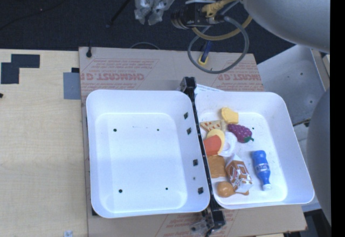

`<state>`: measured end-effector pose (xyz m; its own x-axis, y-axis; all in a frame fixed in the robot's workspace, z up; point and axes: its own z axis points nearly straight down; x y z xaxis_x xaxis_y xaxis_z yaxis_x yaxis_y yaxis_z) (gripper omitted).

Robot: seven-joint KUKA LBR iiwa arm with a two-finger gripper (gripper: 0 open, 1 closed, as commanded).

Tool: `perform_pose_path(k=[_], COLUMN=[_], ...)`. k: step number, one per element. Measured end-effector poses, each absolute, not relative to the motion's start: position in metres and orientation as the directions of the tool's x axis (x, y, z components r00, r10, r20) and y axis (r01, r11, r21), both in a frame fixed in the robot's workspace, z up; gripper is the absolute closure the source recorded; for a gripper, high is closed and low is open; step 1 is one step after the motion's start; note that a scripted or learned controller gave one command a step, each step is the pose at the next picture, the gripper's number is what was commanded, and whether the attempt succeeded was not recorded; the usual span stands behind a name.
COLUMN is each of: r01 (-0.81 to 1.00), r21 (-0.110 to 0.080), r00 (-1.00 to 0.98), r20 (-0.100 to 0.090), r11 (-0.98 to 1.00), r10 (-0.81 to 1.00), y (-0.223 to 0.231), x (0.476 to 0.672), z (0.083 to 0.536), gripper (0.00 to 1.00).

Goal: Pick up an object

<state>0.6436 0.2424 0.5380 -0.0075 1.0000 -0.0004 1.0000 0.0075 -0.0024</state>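
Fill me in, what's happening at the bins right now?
The arm's gripper hangs high above the bench, past the far edge of the bins, with nothing visible between its fingers. Nothing has been picked yet. The toys all lie in the right bin: a blue bottle, a bunch of purple grapes, a yellow piece, an orange-red piece and a snack packet, clustered toward its left side.

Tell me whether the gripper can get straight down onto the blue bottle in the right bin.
Probably yes. The blue bottle lies flat, apart from the other toys, with nothing over it. The gripper hangs high beyond the bins.
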Motion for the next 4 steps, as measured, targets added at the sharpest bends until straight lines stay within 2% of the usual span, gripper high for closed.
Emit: perform_pose_path(k=[1,3,4], r01=[1.000,1.000,1.000], r21=[-0.009,-0.001,-0.002], r00=[-0.005,-0.007,0.002], r20=[-0.002,-0.001,0.000], r11=[0.005,0.007,-0.002], r10=[1.000,1.000,1.000], y=[0.243,0.244,0.231], x=[0.611,0.644,0.644], z=[0.485,0.528,0.538], gripper=[1.00,1.00,1.00])
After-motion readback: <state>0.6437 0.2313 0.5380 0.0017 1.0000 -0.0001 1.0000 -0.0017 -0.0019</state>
